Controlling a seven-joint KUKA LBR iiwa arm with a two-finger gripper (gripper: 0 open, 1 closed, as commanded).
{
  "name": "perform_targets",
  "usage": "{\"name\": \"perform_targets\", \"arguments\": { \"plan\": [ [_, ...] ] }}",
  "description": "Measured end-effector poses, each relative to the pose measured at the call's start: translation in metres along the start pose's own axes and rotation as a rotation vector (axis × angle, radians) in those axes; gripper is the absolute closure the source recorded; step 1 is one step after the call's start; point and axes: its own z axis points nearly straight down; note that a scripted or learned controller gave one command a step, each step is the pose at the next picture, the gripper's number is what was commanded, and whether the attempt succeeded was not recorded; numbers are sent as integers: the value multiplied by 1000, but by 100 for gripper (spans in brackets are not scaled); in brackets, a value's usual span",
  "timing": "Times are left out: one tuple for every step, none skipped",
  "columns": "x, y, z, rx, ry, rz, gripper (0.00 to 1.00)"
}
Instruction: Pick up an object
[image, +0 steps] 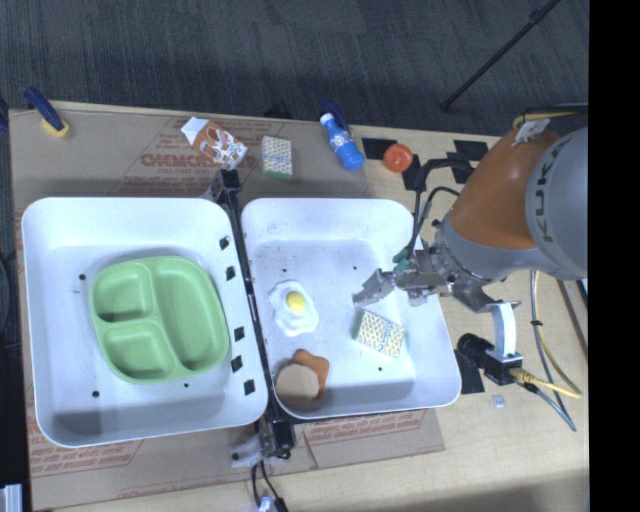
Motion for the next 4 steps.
{"name": "perform_targets", "arguments": {
  "plan": [
    [2, -38, 116, 0, 0, -2, 0],
    [63, -10, 116, -1, 0, -4, 0],
    [-7, 2, 39, -3, -2, 1, 0],
    [21, 14, 112, -8, -4, 0, 0]
  ]
}}
